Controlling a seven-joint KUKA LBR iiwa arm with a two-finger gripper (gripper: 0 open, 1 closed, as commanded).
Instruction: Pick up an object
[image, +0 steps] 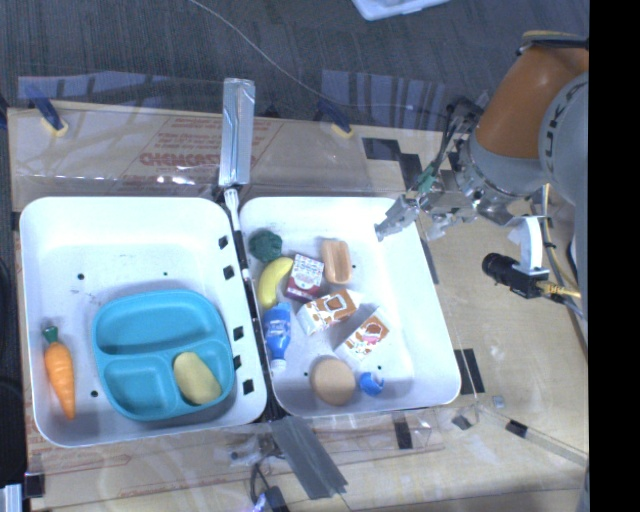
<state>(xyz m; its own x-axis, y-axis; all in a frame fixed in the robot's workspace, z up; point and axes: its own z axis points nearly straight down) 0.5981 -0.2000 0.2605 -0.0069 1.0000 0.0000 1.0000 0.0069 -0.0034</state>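
The hot dog (336, 261) lies near the top of the right bin (420, 330), close beside a small red carton (304, 277) and a banana (273, 281) — with bare white floor to its right. The gripper (392, 224) hangs above that bin's top right edge, holding nothing; how wide it is, I cannot tell. The left bin (40, 240) holds a blue tray (150, 330) and a carrot (60, 372).

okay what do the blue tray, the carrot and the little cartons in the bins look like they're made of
Blue tray: likely molded plastic, with a smooth, even colour and soft sheen.
Carrot: probably a plastic toy, uniformly orange with a stubby green top.
Cartons: they look like printed cardboard or plastic toy boxes, with flat faces and sharp edges; the view leaves open which.
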